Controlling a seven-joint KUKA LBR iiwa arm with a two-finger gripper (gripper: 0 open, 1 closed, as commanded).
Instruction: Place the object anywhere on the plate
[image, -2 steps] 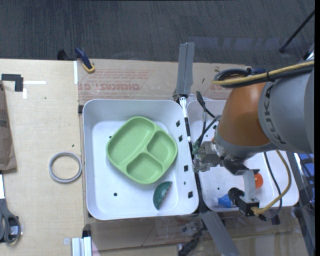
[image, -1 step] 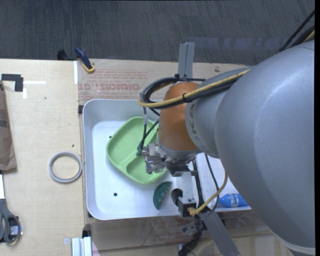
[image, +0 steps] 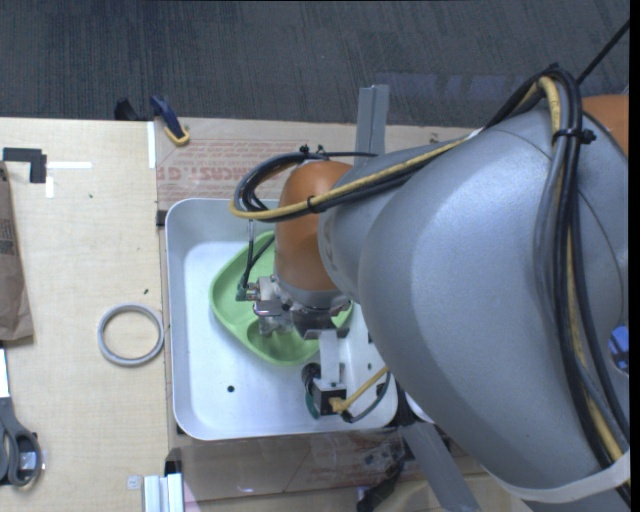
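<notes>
A large grey robot arm (image: 480, 300) fills the right side of the overhead view, reaching in from the right and bending down toward a shallow white bin (image: 200, 390) at the centre of the bench. An orange band (image: 305, 230) wraps the arm just above the wrist, and yellow and black cables (image: 290, 195) loop across it. The gripper (image: 270, 318) hangs low over a light green plate (image: 232, 290) that lies in the upper middle part of the bin; the wrist covers most of the plate, leaving a green crescent showing on its left and lower edges. Whether the gripper is spread or pressed together cannot be told from this angle, as the wrist body hides its tips. The object to be placed cannot be made out: nothing is visible between the gripper's tips or on the exposed part of the plate. To the left of the bin, on the pale wooden bench top (image: 80, 260), rests a grey ring of tape (image: 131, 333), well apart from the bin. At the bench's lower left edge lie scissors (image: 18, 452), and a brown paper bag (image: 12, 262) sits at the far left edge.
</notes>
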